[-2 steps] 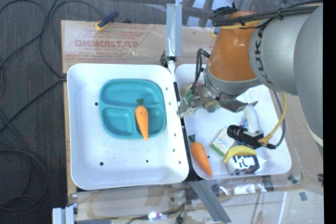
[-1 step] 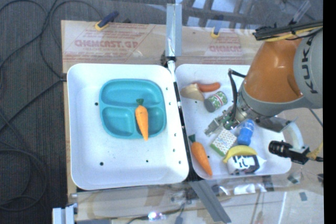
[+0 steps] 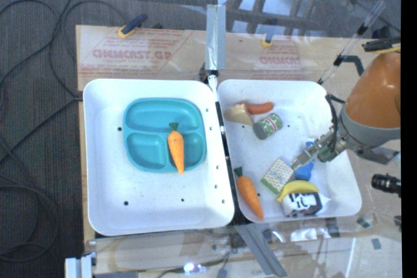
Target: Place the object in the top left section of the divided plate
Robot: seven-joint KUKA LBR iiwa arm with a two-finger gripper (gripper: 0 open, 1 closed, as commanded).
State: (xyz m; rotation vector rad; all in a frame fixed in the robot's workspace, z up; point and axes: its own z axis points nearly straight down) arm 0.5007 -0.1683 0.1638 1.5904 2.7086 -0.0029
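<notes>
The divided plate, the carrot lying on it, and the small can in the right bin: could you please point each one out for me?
divided plate point(image 3: 148, 119): camera view, floor of its top left section.
carrot point(image 3: 176, 150): camera view, middle of its orange body.
small can point(image 3: 268, 125): camera view, its green label.

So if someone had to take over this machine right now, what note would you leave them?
Gripper: low over the right bin, near a blue piece; I can't tell whether it grips anything.
Plate: in the left bin.
Carrot: lies on the plate's lower right part, not the top left section.
Second carrot: in the right bin.
Done: nothing sits in the top left section.
Left: get the object there.
</notes>
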